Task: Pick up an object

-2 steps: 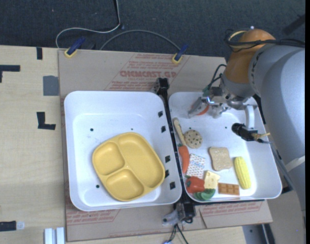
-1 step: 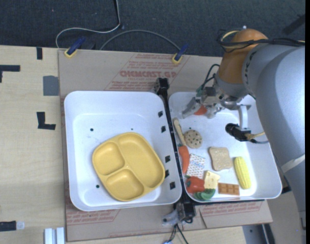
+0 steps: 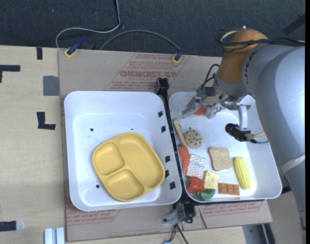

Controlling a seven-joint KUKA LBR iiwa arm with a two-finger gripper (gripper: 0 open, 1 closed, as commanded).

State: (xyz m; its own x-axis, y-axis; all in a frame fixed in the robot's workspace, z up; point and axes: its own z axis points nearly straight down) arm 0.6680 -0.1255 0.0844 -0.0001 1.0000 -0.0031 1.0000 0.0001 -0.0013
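Note:
My gripper [image 3: 202, 107] hangs low over the far end of the right bin [image 3: 267, 159]. A small red thing [image 3: 199, 111] shows right at its tip, partly hidden by the gripper. Closer to the camera in the same bin lie a round cookie [image 3: 192, 138], a pale stick [image 3: 179, 132], an orange carrot [image 3: 184, 158], a checkered cracker [image 3: 196, 163], a toast slice [image 3: 220, 158], a corn cob [image 3: 241, 172], a cheese wedge [image 3: 211, 179], a red piece [image 3: 195, 183] and a brown wafer [image 3: 228, 189].
The left bin [image 3: 79, 116] holds a yellow divided plate [image 3: 128, 165] near its front. A black divider [image 3: 167, 131] runs between the bins. The grey arm [image 3: 282, 100] covers the right bin's far right corner.

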